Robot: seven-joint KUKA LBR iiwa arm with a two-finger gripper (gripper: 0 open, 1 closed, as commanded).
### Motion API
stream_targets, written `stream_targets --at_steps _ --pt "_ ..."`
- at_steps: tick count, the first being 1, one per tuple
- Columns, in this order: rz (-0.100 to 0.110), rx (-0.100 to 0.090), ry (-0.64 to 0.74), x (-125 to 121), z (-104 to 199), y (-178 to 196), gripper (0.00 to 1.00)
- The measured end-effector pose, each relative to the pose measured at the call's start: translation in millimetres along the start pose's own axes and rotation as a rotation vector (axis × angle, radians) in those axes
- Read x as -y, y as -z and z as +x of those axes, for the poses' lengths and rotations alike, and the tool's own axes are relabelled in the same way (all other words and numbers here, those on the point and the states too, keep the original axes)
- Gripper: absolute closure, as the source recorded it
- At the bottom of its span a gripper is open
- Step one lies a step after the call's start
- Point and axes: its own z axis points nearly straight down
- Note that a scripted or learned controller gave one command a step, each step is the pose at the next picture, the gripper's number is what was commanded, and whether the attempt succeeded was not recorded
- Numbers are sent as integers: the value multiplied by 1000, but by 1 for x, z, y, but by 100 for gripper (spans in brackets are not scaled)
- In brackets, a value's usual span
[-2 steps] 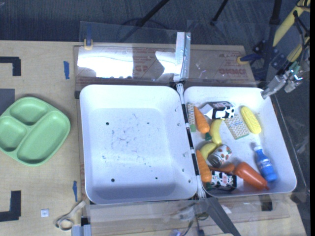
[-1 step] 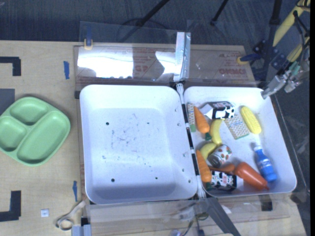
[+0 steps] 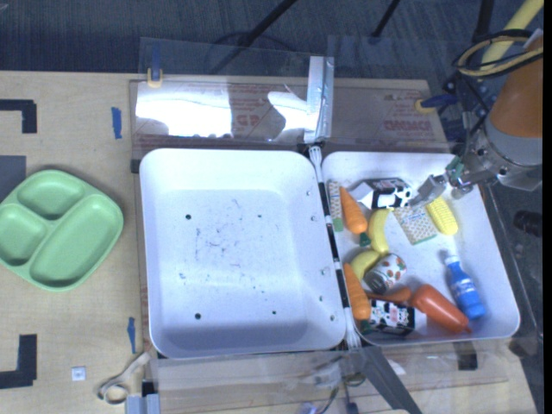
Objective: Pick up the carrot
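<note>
A carrot [image 3: 349,210] with a green top lies at the left side of the right bin [image 3: 504,317], next to a yellow banana [image 3: 378,229]. A second carrot [image 3: 357,293] lies along the bin's left wall lower down. A fatter orange carrot-like piece [image 3: 440,309] rests near the front. My gripper [image 3: 444,187] hangs over the bin's back right part, above a yellow corn cob [image 3: 442,216] and well right of the carrots. It is open with nothing between its fingers.
The right bin also holds a blue bottle [image 3: 464,288], a checked sponge [image 3: 416,223], a cow-patterned item [image 3: 389,196], a small can [image 3: 378,276] and a box [image 3: 392,317]. The left bin [image 3: 233,231] sits beside it. A green divided plate [image 3: 56,228] lies far left.
</note>
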Motion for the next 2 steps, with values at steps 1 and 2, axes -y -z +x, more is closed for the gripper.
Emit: stream_targets --at_steps 1,2 --pt "-4 4 134 -45 -57 25 0" --pt "-3 3 134 -45 -57 25 0"
